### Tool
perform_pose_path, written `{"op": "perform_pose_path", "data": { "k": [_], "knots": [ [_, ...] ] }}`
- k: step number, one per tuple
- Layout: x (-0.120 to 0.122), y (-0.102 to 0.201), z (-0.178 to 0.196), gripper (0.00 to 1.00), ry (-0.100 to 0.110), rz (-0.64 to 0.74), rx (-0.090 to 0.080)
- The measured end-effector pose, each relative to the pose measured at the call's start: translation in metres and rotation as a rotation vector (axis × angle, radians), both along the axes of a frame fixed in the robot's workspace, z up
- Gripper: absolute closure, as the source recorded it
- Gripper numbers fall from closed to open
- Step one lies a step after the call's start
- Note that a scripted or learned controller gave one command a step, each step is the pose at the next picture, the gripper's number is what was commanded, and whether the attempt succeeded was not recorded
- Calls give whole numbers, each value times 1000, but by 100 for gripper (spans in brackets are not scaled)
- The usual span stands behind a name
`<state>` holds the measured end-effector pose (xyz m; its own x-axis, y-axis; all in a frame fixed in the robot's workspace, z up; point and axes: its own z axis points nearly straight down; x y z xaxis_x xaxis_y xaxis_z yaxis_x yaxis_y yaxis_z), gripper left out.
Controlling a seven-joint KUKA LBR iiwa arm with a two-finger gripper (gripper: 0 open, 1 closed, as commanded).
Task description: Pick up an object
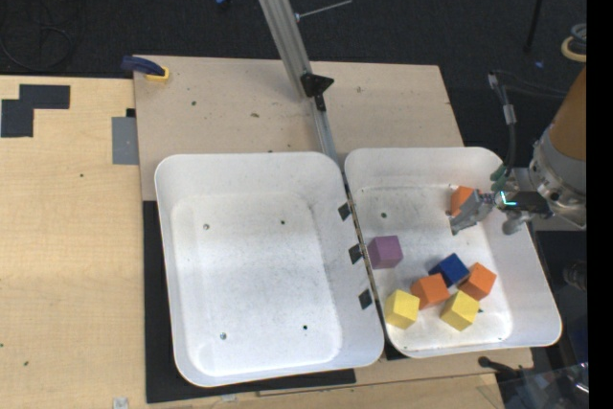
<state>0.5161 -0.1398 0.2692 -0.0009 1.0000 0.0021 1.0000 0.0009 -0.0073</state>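
Observation:
The right bin [412,160] holds several small blocks. An orange block [462,198] sits at the tip of my gripper [469,212], which reaches in over the bin's right rim. The block touches or overlaps the gripper's end; whether it is held is unclear. A purple cube [385,251] lies alone near the bin's left wall. Toward the front lie a blue cube [450,267], two orange cubes [431,288] [480,281] and two yellow cubes [403,307] [461,310], bunched together.
The left bin [192,177] adjoins the right bin along a shared divider [352,225]. A slanted aluminium rail [283,24] rises behind the bins. The grey arm with its orange band [575,124] stands at the right edge.

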Motion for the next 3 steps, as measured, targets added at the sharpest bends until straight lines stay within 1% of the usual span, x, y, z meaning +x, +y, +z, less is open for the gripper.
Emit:
{"op": "perform_pose_path", "data": {
  "k": [1,2,3],
  "knots": [
    [0,-1,2,0,-4,-3,-1],
    [2,6,-45,0,1,-1,0],
    [-2,6,-109,0,3,-1,1]
  ]
}}
